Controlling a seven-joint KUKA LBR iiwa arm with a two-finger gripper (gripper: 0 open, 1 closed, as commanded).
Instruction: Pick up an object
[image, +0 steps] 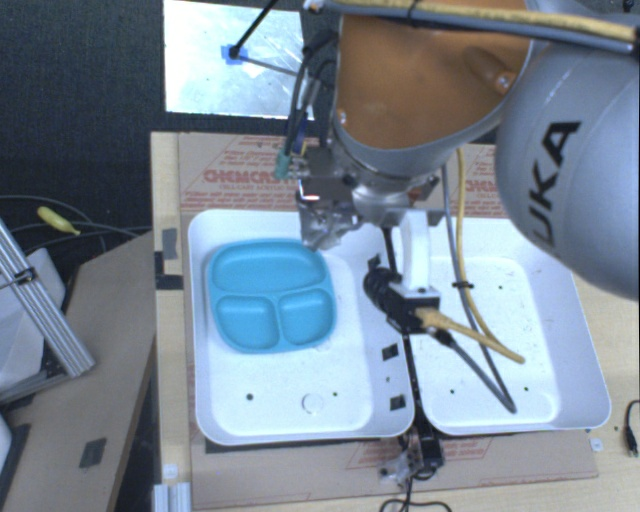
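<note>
A blue divided plate (270, 296) lies flat in the left bin (230, 400); the gripper (322, 232) hangs at the plate's far right rim, touching or just above it; whether it is spread or closed, I cannot tell; nothing visibly sits in its grasp.

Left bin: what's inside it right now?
The left bin holds a blue divided plate lying flat in its upper part. The gripper sits over the plate's upper right corner and covers whatever lies beneath it there.
</note>
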